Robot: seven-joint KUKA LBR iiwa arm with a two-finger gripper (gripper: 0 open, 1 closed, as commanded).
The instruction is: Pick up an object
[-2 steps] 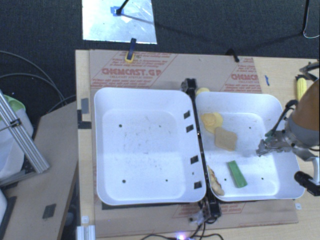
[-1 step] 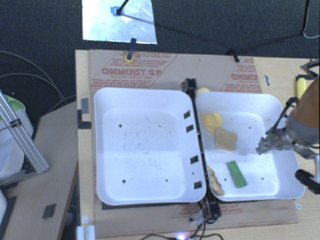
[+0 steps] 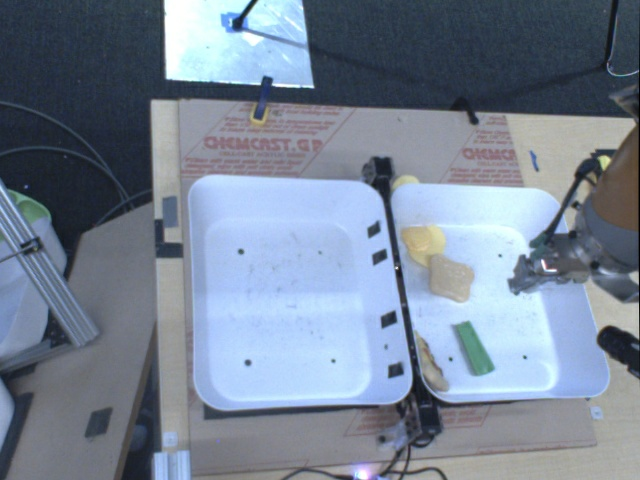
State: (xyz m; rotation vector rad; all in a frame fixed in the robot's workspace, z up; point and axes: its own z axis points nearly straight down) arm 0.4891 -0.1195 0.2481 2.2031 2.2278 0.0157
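Light falls evenly and fairly brightly from overhead, so the two shallow white plastic bins point(image 3: 290, 208) read almost blown out, their floors pale with only soft grey shading along the inner walls and faint shadows under the small items in the right one. The shiny square metal sheet point(image 3: 238, 28) on the far dark carpet throws a hazy glare, while the carpet itself stays dim and grainy. Focus is soft throughout, and the grey robot arm point(image 3: 605, 238) at the right edge looks smeared and blurred.
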